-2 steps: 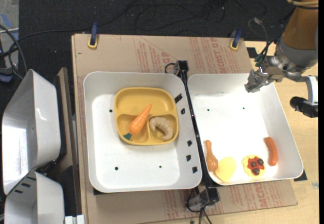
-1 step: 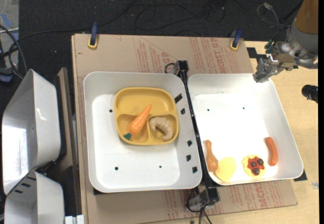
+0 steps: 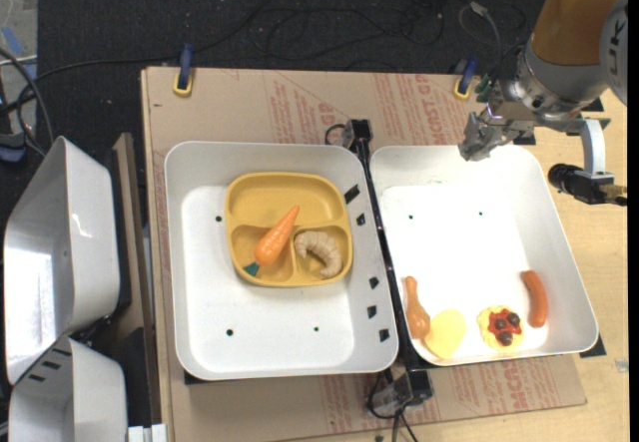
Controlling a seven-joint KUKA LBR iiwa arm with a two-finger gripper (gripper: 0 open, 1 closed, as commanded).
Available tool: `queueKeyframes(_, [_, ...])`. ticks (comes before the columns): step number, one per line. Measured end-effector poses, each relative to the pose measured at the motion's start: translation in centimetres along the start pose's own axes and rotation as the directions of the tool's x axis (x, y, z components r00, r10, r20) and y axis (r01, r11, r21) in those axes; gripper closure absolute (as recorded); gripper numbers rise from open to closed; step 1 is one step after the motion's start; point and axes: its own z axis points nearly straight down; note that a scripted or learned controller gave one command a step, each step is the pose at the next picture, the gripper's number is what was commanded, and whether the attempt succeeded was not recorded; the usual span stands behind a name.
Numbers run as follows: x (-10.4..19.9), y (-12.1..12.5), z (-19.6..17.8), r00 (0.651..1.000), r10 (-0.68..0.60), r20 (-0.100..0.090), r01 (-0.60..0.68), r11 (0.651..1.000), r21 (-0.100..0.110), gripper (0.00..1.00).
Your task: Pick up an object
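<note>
Two white bins side by side on bench. Left bin (image 3: 200,330): yellow divided plate (image 3: 245,196) holding carrot (image 3: 277,236) and shrimp (image 3: 321,252) in separate compartments. Right bin (image 3: 479,221): drumstick (image 3: 414,308), yellow slice (image 3: 446,330), small tart with berries (image 3: 501,325), sausage (image 3: 536,297), all along near edge. Gripper (image 3: 486,141) above far rim of right bin, well apart from food, nothing seen between fingers; open or closed — cannot tell. Orange band on arm (image 3: 579,6) at upper right.
</note>
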Motion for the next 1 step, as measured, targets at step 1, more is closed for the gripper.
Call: queueKeyframes(1, [5.15,0.14,1.82,1.0,0.0,0.0,0.0,1.0,0.002,1.0])
